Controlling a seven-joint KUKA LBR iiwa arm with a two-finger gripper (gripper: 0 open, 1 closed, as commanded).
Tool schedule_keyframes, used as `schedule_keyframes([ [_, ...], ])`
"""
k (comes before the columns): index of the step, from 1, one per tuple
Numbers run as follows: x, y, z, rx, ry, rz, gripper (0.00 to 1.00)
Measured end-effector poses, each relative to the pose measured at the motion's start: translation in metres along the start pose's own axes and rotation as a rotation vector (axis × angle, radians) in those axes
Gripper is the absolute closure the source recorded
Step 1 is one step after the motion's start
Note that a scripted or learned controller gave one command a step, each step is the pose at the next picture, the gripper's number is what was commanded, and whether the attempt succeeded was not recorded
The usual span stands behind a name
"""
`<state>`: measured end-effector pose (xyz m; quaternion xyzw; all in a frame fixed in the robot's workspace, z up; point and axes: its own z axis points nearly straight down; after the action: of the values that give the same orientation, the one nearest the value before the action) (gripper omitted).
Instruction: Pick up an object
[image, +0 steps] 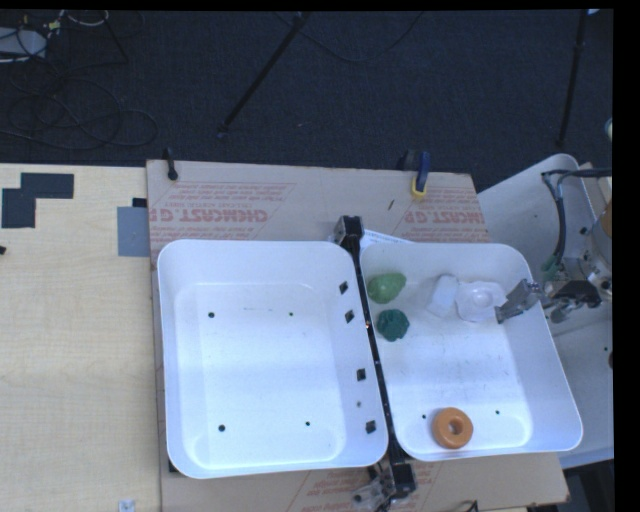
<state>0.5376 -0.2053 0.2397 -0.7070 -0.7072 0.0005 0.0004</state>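
Note:
The right bin (540, 400) holds several objects. A pale green lump (386, 287) lies near its back left corner, with a dark green crumpled piece (392, 324) just in front of it. A clear, whitish plastic item (456, 297) rests at the back middle. An orange ring (452, 428) sits near the front wall. My gripper (520, 300) hovers at the bin's right rim, just right of the clear item, and nothing shows in its grasp.
The left bin (175, 300) stands beside the right one, with a black divider (365, 340) between them. Both rest on a cardboard sheet (250, 205). A blue and yellow clamp (421, 175) grips the cardboard's back edge.

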Motion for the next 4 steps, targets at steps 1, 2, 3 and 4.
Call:
schedule_keyframes([
  [1, -0.001, 0.0, -0.01, 0.001, 0.001, -0.001, 1.0],
  [2, -0.003, -0.036, 0.158, 0.003, 0.001, 0.002, 1.0],
  [3, -0.005, -0.034, 0.141, 0.0, 0.002, 0.006, 1.0],
  [4, -0.006, -0.035, 0.132, 0.001, 0.003, 0.011, 1.0],
])
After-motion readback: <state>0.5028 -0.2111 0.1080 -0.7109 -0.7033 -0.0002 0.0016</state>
